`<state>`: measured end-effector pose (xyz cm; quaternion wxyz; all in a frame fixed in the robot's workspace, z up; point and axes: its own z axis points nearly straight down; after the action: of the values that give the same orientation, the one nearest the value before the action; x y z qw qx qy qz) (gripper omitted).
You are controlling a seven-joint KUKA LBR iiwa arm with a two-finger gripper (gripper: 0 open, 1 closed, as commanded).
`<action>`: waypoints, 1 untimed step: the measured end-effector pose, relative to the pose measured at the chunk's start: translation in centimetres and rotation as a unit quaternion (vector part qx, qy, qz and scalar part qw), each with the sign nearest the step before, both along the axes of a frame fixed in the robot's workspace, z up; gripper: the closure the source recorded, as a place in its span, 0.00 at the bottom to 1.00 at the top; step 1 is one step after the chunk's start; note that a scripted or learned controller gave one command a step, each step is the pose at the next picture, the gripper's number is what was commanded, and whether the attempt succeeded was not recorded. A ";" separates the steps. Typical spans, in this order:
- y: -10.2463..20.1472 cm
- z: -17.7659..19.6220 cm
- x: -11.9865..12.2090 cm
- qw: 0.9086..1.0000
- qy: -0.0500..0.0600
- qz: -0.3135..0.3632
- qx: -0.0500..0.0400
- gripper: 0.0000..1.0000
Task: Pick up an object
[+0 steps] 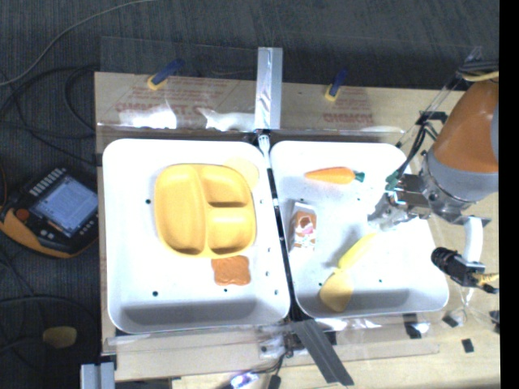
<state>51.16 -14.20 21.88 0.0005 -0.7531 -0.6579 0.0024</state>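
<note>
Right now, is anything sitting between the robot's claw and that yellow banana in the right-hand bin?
Nothing visible does. The gripper sits over the right bin, just beside the upper end of the banana, with bare white floor between them. The carrot lies further back and the small carton off toward the divider.

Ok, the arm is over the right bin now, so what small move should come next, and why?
Probably a short shift toward the banana, then down. The gripper sits over bare bin floor just beyond the banana's upper tip, with nothing visible between its fingers. The carrot and the small carton lie farther off, so the banana looks like the nearest target in the right bin.
</note>
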 end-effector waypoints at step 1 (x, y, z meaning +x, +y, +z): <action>0.0 0.0 0.0 1.000 0.000 0.000 0.000 0.00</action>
<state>51.15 -14.23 21.88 0.0004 -0.7533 -0.6577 0.0027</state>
